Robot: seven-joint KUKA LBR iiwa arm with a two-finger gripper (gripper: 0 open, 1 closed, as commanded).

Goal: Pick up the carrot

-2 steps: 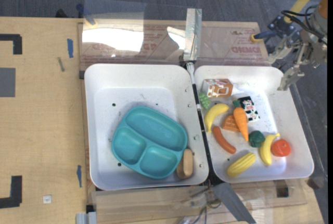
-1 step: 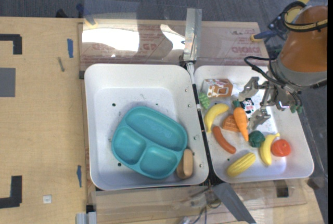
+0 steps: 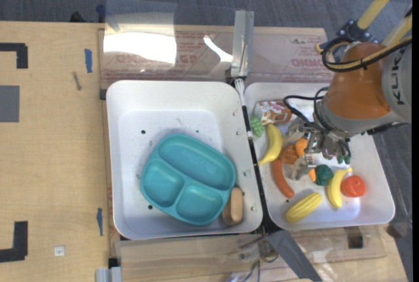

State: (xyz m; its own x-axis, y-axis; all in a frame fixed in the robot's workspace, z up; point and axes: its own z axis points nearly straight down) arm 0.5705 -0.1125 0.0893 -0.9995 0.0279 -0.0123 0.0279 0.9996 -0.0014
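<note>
The end effector (image 3: 308,155) is down in the right bin (image 3: 383,199) — the carrot (image 3: 290,151) sits right up against its left side. Can't tell its state — too much clutter.

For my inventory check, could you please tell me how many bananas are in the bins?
2. One banana lies at the right bin's left side beside the divider; another sits lower right, next to the tomato. The arm may hide others.

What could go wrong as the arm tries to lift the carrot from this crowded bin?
The pincer sits low among packed toys in the right bin. It could close on the banana or the red sausage instead of the carrot. The carrot is small and partly covered, so it might slip free. Neighbours like the corn could get shoved.
</note>
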